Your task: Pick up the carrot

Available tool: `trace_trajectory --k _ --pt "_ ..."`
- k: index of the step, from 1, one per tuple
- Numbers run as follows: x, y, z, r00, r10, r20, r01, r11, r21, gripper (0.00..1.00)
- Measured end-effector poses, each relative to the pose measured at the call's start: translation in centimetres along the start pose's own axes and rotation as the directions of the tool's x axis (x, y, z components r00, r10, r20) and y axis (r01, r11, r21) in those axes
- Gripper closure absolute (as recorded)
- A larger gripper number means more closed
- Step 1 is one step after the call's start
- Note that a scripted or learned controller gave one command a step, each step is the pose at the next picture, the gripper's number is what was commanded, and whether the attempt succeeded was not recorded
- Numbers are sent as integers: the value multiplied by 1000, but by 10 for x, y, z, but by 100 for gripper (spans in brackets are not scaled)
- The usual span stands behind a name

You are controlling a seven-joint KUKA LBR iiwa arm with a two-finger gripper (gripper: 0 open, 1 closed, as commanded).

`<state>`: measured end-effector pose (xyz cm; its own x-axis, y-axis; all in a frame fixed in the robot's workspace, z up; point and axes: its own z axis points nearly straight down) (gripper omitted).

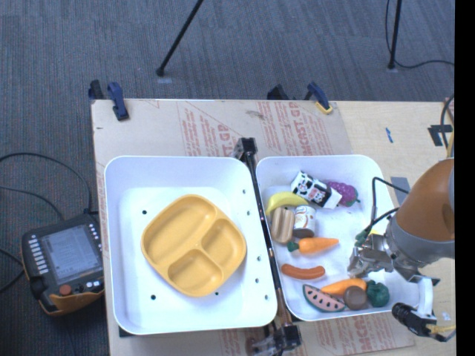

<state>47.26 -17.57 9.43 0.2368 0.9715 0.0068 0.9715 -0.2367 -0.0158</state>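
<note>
Risk assessment. The carrot (317,245) lies near the middle of the right bin (324,162), well crowded: a hot dog bun (282,225) and a small can (303,218) sit just up-left of its green end, a sausage (303,272) lies just below it, and a banana (284,200) lies beyond the bun. A second orange piece (343,287) lies lower in the bin, beside a watermelon slice (323,300) and directly under the claw (369,262). The chief hazard, in my judgement, is a descent onto this nearer orange piece instead of the carrot proper, since the two look alike in colour and shape. A second hazard is a slanted approach nudging the carrot against the can or sausage, so that it rolls out of the closing fingers. A dark round item (355,297) and a green item (377,294) near the claw could also be knocked.

Arm pose. The arm enters from the right, its orange band (436,199) above the grey wrist, bent down over the lower right part of the right bin. The claw sits to the right of the carrot, apart from it. Whether the claw is released or clenched cannot be told; nothing is seen held in it.

The left bin (122,199) holds a yellow divided plate (194,244), clear of the work
</note>
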Motion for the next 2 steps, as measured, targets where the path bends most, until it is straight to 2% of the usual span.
trace_trajectory --k 1,2 --pt "68 -14 -66 947 320 0 -320 947 -7 100" --pt "67 -15 -65 947 322 2 -322 947 -5 0"
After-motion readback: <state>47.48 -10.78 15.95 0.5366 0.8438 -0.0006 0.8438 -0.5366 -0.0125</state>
